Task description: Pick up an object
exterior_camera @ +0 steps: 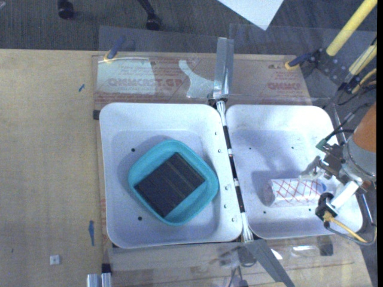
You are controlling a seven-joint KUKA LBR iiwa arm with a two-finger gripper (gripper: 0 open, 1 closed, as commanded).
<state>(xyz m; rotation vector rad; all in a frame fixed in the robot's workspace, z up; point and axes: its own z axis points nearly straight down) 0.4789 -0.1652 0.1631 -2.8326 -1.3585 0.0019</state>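
Bench (42,160) carries two white bins side by side. Left bin (119,130) holds a teal dish (203,178) w/ a dark ribbed pad (169,184) lying in it, well apart from the arm. Right bin (281,124) holds a white box w/ red lattice print (293,191), lying flat near the front wall. Gripper (328,181) sits at the box's right end, just beside it or touching, can't tell which; can't tell if it's open or closed either, wrist & cables hide that. Progress, my read: approach looks done, but box rests on the bin floor, so no pick yet. Left to do: grasp, then lift clear
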